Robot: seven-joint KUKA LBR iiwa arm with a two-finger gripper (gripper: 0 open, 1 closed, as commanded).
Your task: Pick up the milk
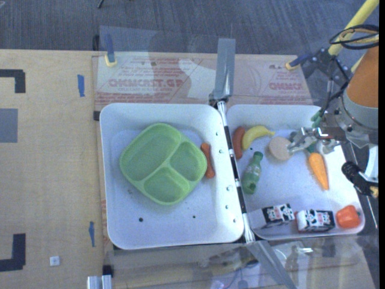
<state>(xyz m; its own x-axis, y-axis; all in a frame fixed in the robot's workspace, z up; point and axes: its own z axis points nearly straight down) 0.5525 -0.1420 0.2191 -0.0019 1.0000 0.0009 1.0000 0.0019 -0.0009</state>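
1. In the right bin (355, 188), near the front edge, lying flat: two small milk cartons, black and white. One milk carton (278, 213) close to the middle wall, the other milk carton (315, 219) just beside an orange pepper (348, 217)
2. Up near the back of that bin, hanging over a round tan cookie (278, 149): the gripper (304, 140), fingers a little apart, nothing between them
3. Well apart from both cartons, with a carrot (319, 169) and a green bottle (252, 173) in between
4. Best plan, probably: lift up, slide toward the front, stop right over one carton
5. Open wide, come straight down, pinch the short sides
6. Careful with the pepper and the bin wall, easy to bump
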